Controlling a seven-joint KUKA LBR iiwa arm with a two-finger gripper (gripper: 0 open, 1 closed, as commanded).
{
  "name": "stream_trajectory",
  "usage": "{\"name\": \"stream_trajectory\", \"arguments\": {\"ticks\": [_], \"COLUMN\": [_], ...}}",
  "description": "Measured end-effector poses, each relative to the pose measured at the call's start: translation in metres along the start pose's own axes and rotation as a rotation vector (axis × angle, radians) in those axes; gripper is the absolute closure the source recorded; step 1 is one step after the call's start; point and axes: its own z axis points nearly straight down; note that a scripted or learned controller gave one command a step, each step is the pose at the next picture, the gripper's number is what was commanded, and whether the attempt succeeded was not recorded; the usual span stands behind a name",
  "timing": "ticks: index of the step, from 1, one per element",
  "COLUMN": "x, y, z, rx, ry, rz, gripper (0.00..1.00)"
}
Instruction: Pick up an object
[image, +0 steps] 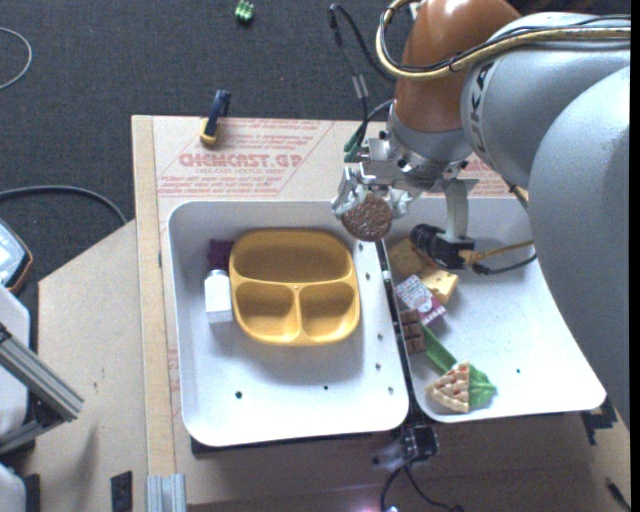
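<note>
Brown cardboard sheet (250, 160) with red print lies under the far part of both bins. Yellow-and-blue clamp (214, 117) on its far left corner. Small green item (244, 11) on the dark carpet (90, 90) beyond. Black cable (70, 195) curves on the left. Metal rail (35, 375) near left, cardboard surface (95, 350) beside it.
</note>
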Motion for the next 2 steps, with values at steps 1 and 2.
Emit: {"name": "stream_trajectory", "arguments": {"ticks": [1,2], "x": [-0.001,-0.003], "y": [-0.002,-0.010], "z": [-0.006,0.009], "rx": [0.000,0.009], "ry": [-0.002,-0.002], "rz": [0.004,0.006], "gripper": [1.00,1.00]}}
